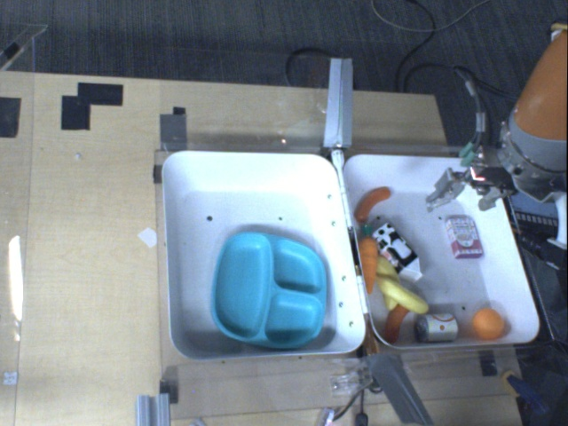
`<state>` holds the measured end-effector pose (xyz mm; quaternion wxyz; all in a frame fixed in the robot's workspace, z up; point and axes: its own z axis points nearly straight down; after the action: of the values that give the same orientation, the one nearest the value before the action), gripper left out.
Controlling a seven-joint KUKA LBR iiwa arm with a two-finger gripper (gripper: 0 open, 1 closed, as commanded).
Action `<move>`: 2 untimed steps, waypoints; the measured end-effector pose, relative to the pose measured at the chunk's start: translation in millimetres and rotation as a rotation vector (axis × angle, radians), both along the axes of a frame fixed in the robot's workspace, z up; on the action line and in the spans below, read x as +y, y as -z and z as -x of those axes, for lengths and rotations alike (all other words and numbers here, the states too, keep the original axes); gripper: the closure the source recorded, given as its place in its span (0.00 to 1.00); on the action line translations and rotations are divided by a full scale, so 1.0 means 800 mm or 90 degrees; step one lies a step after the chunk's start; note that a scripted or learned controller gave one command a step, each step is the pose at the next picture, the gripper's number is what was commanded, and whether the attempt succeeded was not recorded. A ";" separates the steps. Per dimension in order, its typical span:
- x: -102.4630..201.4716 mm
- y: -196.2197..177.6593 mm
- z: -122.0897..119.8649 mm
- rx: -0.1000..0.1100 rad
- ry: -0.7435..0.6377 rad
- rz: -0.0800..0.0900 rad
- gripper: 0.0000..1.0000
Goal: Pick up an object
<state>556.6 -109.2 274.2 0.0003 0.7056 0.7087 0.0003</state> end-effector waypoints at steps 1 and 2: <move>0.017 0.142 -0.020 0.000 -0.050 0.000 0.00; -0.003 0.201 -0.014 -0.022 -0.149 -0.002 0.00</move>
<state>567.7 -111.5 113.4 0.0114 0.6176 0.7863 0.0131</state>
